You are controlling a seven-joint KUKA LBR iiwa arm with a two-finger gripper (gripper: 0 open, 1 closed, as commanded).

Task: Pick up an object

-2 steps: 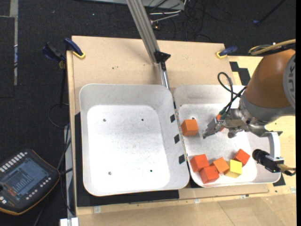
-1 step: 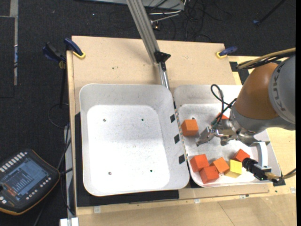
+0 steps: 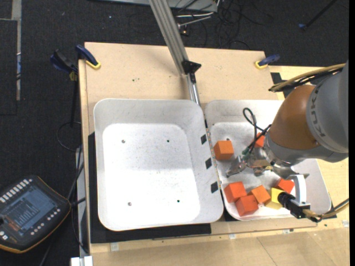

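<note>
Orange foam cube (image 3: 224, 149) lies in the right white plastic bin (image 3: 222, 111), toward the bin's left wall, just beside the gripper (image 3: 237, 168). More orange blocks (image 3: 241, 197) cluster at the near edge. Whether the fingers are released or clenched, I cannot tell.

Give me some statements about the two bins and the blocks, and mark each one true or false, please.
1. All the blocks lie in the right bin. True.
2. One orange block lies apart from the others, nearer the divider between the bins. True.
3. The yellow block lies in the left bin. False: it lies in the right bin, among the orange blocks near the front.
4. The arm reaches in from the left side of the view. False: it reaches in from the right.
5. The gripper is over the left bin. False: it is over the right bin.
</note>
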